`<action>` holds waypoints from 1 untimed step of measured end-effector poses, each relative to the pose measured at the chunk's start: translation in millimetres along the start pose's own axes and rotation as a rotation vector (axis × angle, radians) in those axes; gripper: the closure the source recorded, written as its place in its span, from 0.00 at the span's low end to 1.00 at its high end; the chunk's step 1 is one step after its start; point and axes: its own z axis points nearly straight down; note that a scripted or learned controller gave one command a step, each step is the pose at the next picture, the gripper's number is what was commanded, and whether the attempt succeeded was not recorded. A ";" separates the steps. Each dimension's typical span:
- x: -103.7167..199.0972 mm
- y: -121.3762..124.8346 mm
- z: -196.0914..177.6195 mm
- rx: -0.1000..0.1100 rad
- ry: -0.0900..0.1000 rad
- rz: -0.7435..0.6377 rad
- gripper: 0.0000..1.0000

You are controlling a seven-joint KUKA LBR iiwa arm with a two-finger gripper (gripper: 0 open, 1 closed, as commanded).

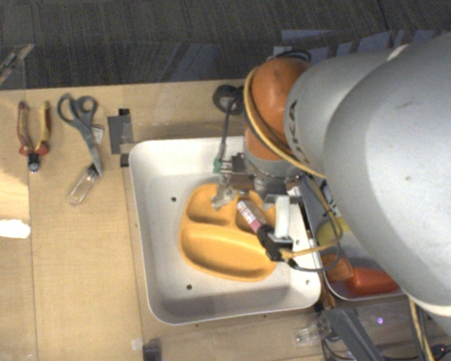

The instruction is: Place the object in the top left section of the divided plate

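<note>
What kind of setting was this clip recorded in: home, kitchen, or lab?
Most likely a robotics lab or workshop bench. A wooden bench carries a white bin holding a yellow divided plate, while pliers and scissors lie alongside, and a large grey arm reaches in.

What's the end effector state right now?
End effector: over the yellow plate in the left bin; open or closed cannot be told, no object seen in it.

No legible text, label, brand, number or sign appears on any surface: none on the grey arm (403, 189), the white bin (154, 223), the yellow divided plate (217, 249), or the scissors (84, 126) and pliers (32, 132) at ten o'clock.
</note>
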 end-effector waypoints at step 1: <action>0.8 1.3 -11.0 -0.003 0.001 -0.005 1.00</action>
